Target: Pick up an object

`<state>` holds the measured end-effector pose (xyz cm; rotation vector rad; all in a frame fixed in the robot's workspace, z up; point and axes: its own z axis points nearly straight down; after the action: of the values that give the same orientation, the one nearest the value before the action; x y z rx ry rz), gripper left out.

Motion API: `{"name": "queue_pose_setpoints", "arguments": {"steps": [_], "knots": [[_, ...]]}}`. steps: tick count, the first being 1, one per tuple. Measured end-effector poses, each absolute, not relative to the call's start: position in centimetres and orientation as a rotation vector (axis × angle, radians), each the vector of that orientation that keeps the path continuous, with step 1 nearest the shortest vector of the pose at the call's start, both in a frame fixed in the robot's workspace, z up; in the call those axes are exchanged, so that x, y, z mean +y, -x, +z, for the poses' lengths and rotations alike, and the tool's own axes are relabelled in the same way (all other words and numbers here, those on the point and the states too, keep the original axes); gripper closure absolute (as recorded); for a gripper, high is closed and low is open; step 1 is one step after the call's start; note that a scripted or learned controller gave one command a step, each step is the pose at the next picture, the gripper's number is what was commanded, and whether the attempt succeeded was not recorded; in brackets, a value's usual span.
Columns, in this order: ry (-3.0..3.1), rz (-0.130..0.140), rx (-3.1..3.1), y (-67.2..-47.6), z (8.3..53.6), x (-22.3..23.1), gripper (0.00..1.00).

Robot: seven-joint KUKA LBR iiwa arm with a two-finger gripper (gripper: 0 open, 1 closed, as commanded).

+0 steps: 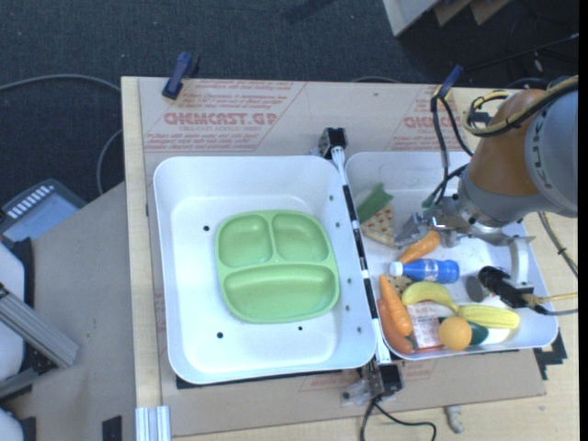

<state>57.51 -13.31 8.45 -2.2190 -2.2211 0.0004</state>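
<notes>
The right bin [404,165] holds several items. My gripper [418,231] is down in its upper middle, right above a small orange carrot piece [421,246] and touching or nearly touching it. A tan cracker [378,224] and a green piece [372,200] lie just left of the gripper. Below it lies a blue bottle with a white cap [424,270], then a banana [430,293], a long carrot [395,310], an orange [455,333], a corn cob [490,316] and a red-and-white packet [424,323].
The left bin [175,246] holds a green divided plate [277,265] in its middle. A black clip [333,140] sits at the top of the wall between the bins. The arm [519,163] covers the right bin's upper right.
</notes>
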Motion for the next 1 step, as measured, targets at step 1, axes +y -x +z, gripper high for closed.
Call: {"name": "queue_pose_setpoints", "arguments": {"steps": [1], "knots": [[2.219,0.001,-2.220,-57.21,8.45,-12.81,0.00]]}}
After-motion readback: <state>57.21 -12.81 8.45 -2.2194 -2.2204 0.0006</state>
